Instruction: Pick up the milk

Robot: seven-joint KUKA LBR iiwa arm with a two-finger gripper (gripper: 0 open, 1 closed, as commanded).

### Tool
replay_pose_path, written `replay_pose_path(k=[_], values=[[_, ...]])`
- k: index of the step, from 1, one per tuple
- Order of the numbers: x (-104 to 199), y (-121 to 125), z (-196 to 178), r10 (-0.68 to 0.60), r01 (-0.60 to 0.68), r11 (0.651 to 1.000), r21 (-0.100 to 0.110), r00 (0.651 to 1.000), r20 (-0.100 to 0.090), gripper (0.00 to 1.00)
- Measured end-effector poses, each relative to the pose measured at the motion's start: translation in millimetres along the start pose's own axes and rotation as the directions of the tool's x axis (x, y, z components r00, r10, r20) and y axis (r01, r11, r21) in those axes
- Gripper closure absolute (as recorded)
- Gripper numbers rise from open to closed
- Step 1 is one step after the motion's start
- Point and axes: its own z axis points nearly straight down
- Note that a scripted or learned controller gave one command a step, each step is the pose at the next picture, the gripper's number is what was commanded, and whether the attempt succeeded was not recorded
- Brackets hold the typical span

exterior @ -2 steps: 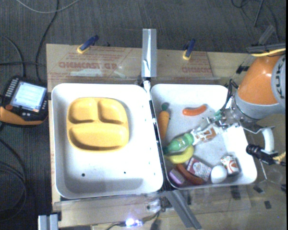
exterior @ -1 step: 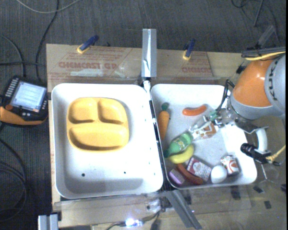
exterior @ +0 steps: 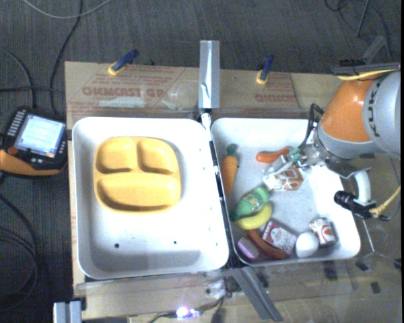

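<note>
The milk (exterior: 285, 177) is a small carton, white with red-orange print and a bit of green at its upper end. It lies tilted in the right bin (exterior: 337, 200), its length running from about 8 o'clock up toward 2 o'clock. It sits slightly above the bin's middle. Whether it rests flat on the floor or is lifted cannot be told. Its label is too small to read.

In the right bin (exterior: 353, 244), you find open floor right of the milk carton (exterior: 284, 178). The carrot (exterior: 229, 170) lines the left wall. The banana (exterior: 254, 217), sausage (exterior: 266, 245), egg (exterior: 306, 245) and small cartons crowd the front edge.
</note>
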Motion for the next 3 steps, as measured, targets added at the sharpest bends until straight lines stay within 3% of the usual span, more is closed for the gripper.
replay_pose_path(k=[1, 2, 3], values=[[13.4, -4.2, 21.4, -0.035, 0.036, 0.999, 0.041, 0.999, -0.024, 0.0], [-21.3, -50.3, 19.4, -0.18, 0.182, 0.983, 0.036, 0.983, -0.03, 0.0], [-28.3, 7.5, 23.7, -0.125, 0.126, 0.991, 0.039, 0.992, -0.028, 0.0]])
